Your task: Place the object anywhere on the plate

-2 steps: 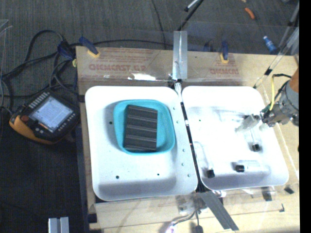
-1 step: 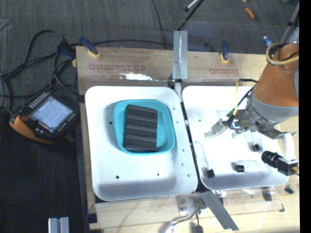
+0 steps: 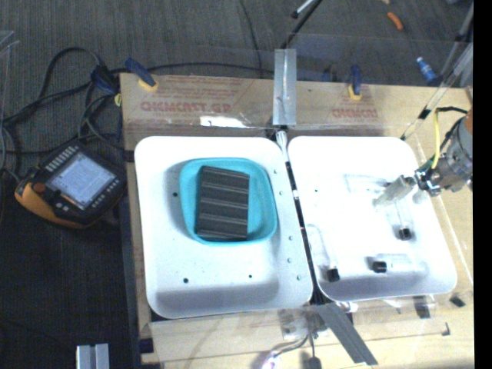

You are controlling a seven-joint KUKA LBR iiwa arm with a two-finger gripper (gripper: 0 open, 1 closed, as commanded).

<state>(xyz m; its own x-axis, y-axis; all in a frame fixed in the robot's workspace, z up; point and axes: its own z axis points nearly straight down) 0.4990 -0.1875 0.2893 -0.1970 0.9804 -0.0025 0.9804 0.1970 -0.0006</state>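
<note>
A dark grey ribbed block [image 3: 223, 202] lies flat on the turquoise plate [image 3: 187, 198] in the left bin [image 3: 161, 275]. It rests inside the plate's rim and covers most of its middle. My gripper [image 3: 397, 191] hangs over the right bin [image 3: 346, 167], near its right side, well away from the plate and the block. The arm enters from the right edge. Nothing shows in the gripper's grasp.
Three small black pieces [image 3: 405, 233] [image 3: 378, 265] [image 3: 332, 274] lie in the right bin's front half. A faint clear shape [image 3: 361, 183] shows left of the gripper. A metal divider post [image 3: 284, 91] stands behind the bins. A handheld pendant [image 3: 73, 184] with cables lies left of the bench.
</note>
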